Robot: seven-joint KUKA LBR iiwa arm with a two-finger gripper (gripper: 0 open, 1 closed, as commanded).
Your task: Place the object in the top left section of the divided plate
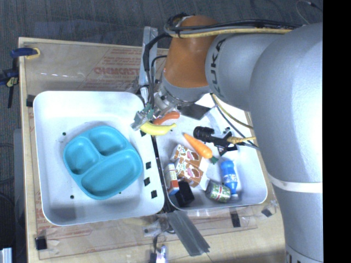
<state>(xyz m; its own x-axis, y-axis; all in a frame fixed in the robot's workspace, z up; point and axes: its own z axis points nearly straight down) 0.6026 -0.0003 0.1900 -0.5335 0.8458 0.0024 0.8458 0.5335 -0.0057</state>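
plate point(112, 175), blue and divided, lies in the middle of the left bin point(49, 119), turned at a slant: two small sections on its upper side and one large section at the lower right. the small section furthest left point(82, 154) reads as the top left one, though with the plate askew its neighbour point(111, 140) could be meant; that is a judgement.

further right, the claw point(145, 116) hangs over the wall between the two bins, and the banana point(158, 129), the likely object, sits just under it, across that wall. whether the claw is spread or pinching the banana cannot be told from here, so the grasp wants confirming before any carry.

to do the step well, the banana should ride high enough to clear the bin wall and the plate rim, travel left, stop centred over the small section, and be let go low, since a curved fruit can rock over a ridge into the next section.

in the right bin point(249, 171) the carrot point(197, 145), snack packet point(189, 166), can point(218, 192) and blue bottle point(228, 174) lie apart from this path.
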